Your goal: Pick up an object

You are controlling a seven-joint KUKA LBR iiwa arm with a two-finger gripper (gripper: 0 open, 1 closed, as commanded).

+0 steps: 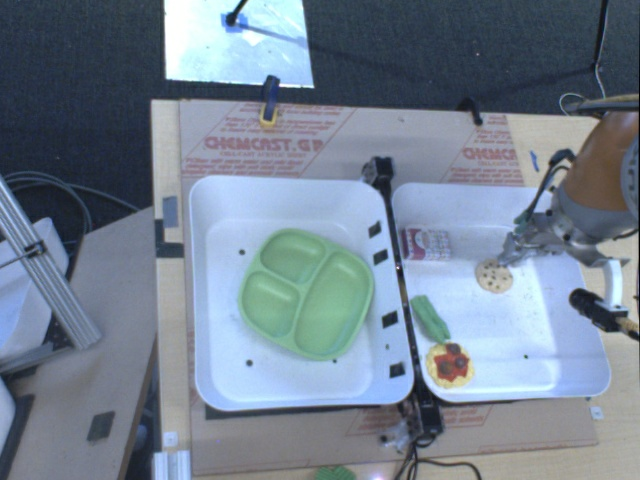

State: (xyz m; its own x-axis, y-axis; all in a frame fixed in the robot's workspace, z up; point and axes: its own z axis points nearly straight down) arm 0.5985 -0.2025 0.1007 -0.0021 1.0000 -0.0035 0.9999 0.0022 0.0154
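The right bin (560, 363) holds a round tan cookie (493, 277), a red and white packet (426, 243) near its back left corner, a green pickle-like piece (432, 318) and a yellow toy with a red top (451, 364) at the front left. My gripper (514, 250) reaches in from the right and hangs low just behind and to the right of the cookie, close to it. I cannot make out anything held in it.
In the left bin (215, 268) lies a green divided plate (305, 293). A black divider with clips (392, 288) runs between the bins. The arm's grey wrist and orange band (605, 173) stand over the right bin's back right corner.
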